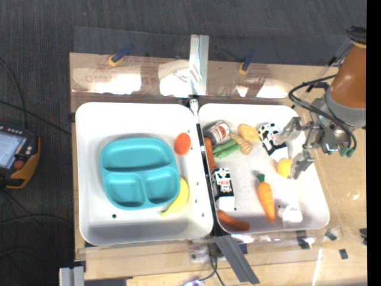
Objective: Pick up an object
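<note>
Where the bench [83, 70] stands, the floor around it is dark grey carpet [178, 11], and the bench top itself is pale wood. A clear plastic sheet [149, 79] lies across the far part of the bench, held by two blue-and-yellow clamps [121, 54], and it throws white glare. A handheld controller [15, 154] with an orange edge lies on the carpet to the left of the bench.

All positions below are given relative to the right bin [321, 210]. The left bin [83, 219] adjoins it on its left side and holds a teal divided tray [140, 171], with a banana [178, 198] against the tray's near right corner and an orange ball [183, 142] beside its far right corner.

Inside the right bin:
- a small can [218, 130] lies near the far left corner; its label is too small to read
- a green vegetable [226, 149] lies just in front of the can
- a cow-pattern carton [222, 182] stands near the left wall, and a second [271, 137] sits toward the far right
- a carrot [266, 200] lies right of centre, toward the near wall
- a yellow lemon [284, 167] lies near the right wall
- a sausage [232, 220] lies along the near wall

The gripper [299, 145] is over the right side of the bin. Its fingers are spread wide apart, with nothing between them. One fingertip sits just beside the lemon
</note>
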Motion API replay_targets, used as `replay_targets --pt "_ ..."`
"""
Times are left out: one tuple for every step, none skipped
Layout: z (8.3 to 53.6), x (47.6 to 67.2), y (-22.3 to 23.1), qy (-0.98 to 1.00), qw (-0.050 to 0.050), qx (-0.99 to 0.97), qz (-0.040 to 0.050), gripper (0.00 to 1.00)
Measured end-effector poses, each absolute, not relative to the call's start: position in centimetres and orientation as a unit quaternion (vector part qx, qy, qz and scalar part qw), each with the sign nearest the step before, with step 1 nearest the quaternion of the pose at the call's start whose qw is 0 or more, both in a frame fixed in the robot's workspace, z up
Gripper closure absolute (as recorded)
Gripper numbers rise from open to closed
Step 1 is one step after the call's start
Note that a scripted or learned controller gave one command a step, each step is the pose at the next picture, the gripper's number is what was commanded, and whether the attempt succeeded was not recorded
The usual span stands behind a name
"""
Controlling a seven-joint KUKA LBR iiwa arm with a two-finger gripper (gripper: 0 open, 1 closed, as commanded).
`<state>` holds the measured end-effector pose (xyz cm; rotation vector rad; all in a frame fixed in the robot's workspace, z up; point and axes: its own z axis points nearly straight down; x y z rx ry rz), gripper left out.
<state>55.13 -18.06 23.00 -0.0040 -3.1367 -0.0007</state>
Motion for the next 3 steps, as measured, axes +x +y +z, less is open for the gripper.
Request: replay_targets --pt "11.2 55.7 -18.3 -0.999 -0.009 -0.049 0.0024 0.00" --pt "8.9 52.3 -15.2 -0.995 -0.008 -0.100 0.0014 0.00" --pt "8.9 50.3 -18.3 -0.995 -0.007 -0.100 0.0006 0.00"
